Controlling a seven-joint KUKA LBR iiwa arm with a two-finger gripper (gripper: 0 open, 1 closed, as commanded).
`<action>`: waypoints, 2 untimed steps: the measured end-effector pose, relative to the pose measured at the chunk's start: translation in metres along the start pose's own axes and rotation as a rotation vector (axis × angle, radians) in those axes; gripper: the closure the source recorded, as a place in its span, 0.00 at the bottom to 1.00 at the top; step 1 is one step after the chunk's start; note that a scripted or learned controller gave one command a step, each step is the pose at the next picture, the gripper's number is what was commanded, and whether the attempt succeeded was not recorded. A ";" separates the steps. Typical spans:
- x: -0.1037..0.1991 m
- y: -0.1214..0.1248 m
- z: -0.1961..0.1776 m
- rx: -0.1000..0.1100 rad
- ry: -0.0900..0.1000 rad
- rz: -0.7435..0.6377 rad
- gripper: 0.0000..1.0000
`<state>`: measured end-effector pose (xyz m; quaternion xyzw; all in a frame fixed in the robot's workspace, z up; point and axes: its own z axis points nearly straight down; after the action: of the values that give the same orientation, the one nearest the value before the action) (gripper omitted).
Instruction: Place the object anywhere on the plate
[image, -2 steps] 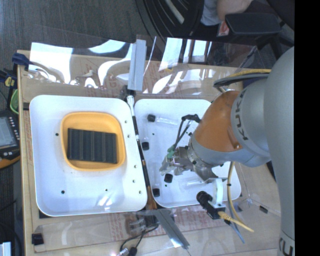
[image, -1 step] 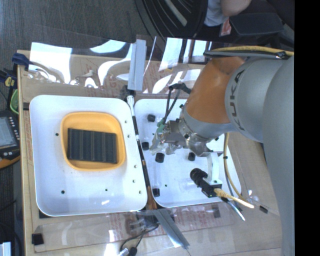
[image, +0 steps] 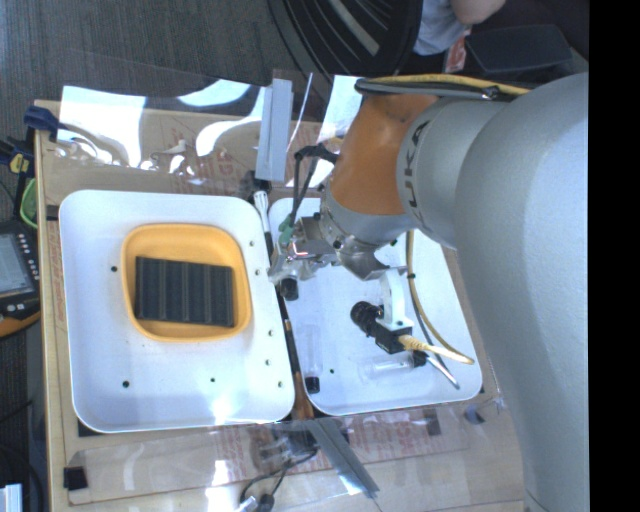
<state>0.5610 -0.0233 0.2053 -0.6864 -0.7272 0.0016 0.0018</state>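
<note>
While I read the bench from the view's left, the left bin (image: 90, 400) comes first. It sits well off to the gripper's left in the view, across the divide between the two bins. In it is the yellow plate (image: 185, 238). Flat on the plate lies the dark ribbed slab (image: 188, 292), inside the rim on every side and roughly centred. I take that slab to be the task's object. It is well apart from the gripper, with the plate's right rim and the bin wall between them.

The gripper (image: 289, 268) is low over the left edge of the right bin (image: 340, 395), just beside the divide and close to the bin wall. I see no object at it. Whether it is wide or narrow I cannot tell, because the wrist hardware crowds that spot and the detail is too small.

Behind the gripper, toward the view's right, the arm (image: 480, 180) with its orange band (image: 375, 150) covers much of the right bin.

Judgement: the placing step looks done, since the slab rests wholly on the plate. What is in hand reads as the clearing-off stage.

The next move, as I see it, is to lift straight up and away from the bin wall before any sideways travel. That way nothing clips the wall or nudges the plate. After that, a check that the slab sits flat.
</note>
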 end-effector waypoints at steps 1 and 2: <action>0.000 0.000 0.000 0.000 0.000 0.000 0.00; 0.050 -0.036 0.013 0.004 0.000 0.166 0.00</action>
<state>0.5223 0.0242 0.1929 -0.7444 -0.6677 0.0028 0.0031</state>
